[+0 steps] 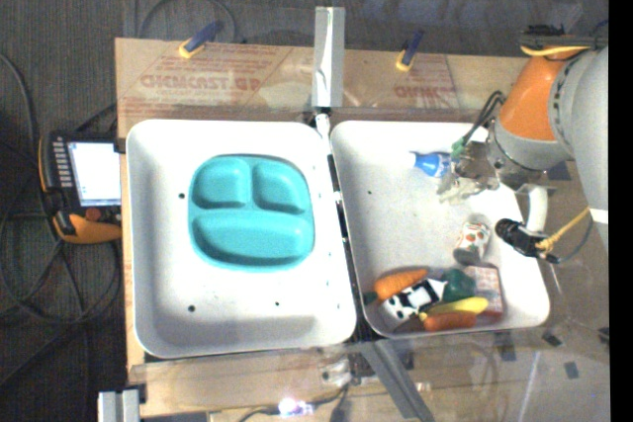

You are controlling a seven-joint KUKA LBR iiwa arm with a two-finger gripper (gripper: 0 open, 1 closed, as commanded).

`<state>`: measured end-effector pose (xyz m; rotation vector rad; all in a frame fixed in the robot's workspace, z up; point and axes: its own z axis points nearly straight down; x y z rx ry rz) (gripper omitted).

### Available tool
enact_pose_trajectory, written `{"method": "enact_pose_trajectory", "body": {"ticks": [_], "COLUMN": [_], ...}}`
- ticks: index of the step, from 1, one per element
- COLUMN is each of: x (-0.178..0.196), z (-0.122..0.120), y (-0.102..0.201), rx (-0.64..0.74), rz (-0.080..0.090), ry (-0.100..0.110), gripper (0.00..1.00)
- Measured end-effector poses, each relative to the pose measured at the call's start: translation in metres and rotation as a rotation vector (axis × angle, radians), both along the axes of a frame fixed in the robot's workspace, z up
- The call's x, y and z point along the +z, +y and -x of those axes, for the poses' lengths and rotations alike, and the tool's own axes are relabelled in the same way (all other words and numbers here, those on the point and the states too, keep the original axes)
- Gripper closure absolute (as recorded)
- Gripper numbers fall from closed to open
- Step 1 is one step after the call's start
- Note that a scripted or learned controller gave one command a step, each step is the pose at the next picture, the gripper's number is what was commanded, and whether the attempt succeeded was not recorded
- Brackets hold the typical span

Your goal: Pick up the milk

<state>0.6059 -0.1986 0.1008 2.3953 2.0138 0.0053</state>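
Note:
The milk [415, 296], a small carton with black and white cow patches, lies near the front edge of the right bin [386, 212]. It sits among other toy food, just below a carrot [401, 280]. My gripper [458, 183] hangs over the far right part of that bin, next to a blue toy [430, 163]. It is well behind the milk and apart from it. I see nothing of the milk at the gripper.
A small white and red item [473, 237] lies between gripper and food pile. Green [457, 284], yellow-orange [453, 313] and pink [487, 287] toys crowd the milk's right side. A teal divided plate [252, 212] lies in the left bin [158, 292].

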Motion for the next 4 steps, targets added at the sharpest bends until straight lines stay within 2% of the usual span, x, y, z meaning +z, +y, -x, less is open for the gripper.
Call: {"method": "enact_pose_trajectory", "body": {"ticks": [1, 2, 3, 4], "x": [0.141, 0.231, 0.107, 0.213], "z": [-0.035, -0.056, -0.043, -0.046], "y": [-0.007, -0.012, -0.004, -0.025], "rx": [-0.222, -0.845, -0.943, -0.935], "rz": [-0.003, -0.006, -0.006, -0.007], "ry": [0.011, 0.009, 0.011, 0.009], "gripper": [1.00, 1.00, 1.00, 1.00]}}
